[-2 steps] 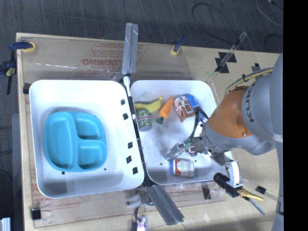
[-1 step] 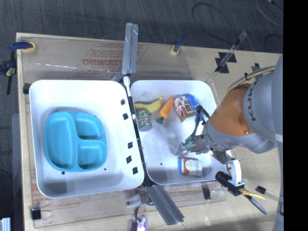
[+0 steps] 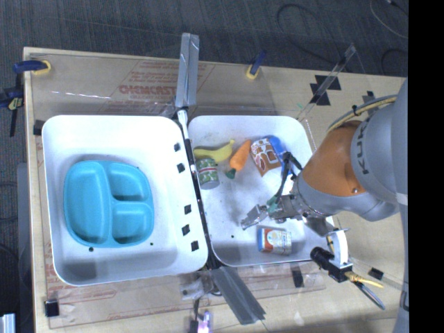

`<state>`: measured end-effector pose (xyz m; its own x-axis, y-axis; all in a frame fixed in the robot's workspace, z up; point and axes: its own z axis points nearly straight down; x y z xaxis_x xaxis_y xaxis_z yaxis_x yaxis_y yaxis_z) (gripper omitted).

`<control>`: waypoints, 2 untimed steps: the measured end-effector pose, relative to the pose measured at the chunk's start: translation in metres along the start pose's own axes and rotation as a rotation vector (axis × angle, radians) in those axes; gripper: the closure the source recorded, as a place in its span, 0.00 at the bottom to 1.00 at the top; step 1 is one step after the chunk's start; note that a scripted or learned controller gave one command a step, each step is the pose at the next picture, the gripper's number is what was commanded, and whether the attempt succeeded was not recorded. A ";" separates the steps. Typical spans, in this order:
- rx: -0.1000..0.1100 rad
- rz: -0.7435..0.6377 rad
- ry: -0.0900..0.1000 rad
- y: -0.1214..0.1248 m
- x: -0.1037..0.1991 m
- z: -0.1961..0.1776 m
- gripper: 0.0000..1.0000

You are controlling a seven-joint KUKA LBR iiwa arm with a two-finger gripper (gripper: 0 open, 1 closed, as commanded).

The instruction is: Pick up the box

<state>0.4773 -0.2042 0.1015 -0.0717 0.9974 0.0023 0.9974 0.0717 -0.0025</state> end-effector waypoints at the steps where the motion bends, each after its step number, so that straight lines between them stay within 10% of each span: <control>1: 0.000 0.127 -0.001 0.092 -0.001 0.010 0.00; 2: 0.000 0.126 -0.001 0.005 0.011 0.010 0.00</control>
<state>0.4816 -0.1930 0.0915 0.0539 0.9985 0.0014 0.9985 -0.0538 -0.0027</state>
